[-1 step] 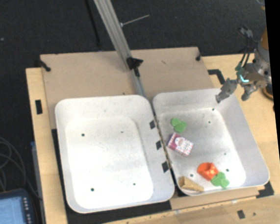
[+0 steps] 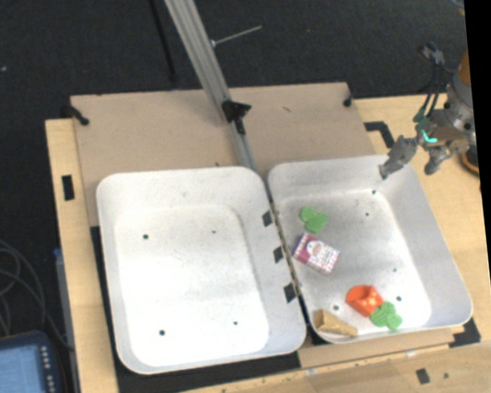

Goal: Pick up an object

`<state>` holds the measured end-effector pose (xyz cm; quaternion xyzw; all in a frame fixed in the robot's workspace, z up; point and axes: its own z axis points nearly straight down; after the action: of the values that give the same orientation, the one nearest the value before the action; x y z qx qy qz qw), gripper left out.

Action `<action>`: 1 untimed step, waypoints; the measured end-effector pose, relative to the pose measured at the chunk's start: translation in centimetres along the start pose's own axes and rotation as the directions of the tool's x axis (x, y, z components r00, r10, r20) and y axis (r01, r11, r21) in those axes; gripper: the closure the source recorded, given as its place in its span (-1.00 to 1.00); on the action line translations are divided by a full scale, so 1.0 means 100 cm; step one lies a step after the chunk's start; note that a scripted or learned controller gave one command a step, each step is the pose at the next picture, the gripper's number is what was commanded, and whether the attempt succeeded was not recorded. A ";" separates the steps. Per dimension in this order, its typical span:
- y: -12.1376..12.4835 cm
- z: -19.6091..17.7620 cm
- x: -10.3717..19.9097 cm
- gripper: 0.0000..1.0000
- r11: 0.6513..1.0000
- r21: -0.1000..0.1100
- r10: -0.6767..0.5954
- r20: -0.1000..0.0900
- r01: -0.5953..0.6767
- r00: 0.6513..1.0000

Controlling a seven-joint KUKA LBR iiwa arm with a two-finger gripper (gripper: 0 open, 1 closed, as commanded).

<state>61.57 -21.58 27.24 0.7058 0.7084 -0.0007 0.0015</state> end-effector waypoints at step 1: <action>-0.007 0.044 0.000 -1.00 1.000 0.004 0.004 -0.001 -0.004 1.000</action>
<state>60.86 -21.62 22.81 0.7074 0.7069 -0.0017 -0.0004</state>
